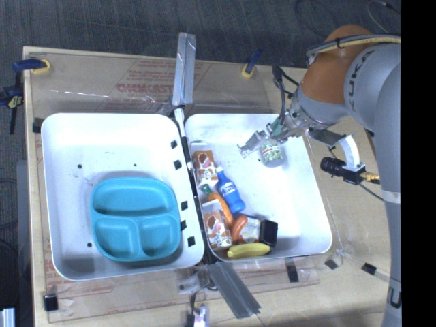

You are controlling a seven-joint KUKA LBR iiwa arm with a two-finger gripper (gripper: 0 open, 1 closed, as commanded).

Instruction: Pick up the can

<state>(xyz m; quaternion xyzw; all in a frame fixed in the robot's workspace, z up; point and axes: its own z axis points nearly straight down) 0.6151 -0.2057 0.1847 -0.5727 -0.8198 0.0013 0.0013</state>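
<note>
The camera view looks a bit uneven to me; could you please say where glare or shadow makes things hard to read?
Camera view: the right bin is washed out to near-flat white; the left bin has soft shadow around the blue tray; the can at the pincer is small and slightly soft.

So two bins side by side. The left bin (61,182) has a divided tray (135,218) sitting toward its front. In the right bin (306,210), a pile of stuff lines the left wall: cartons (204,163), a bottle (230,193), a banana (248,250) at the front. The can (272,154) is farther back, by the gripper (262,144).
</note>
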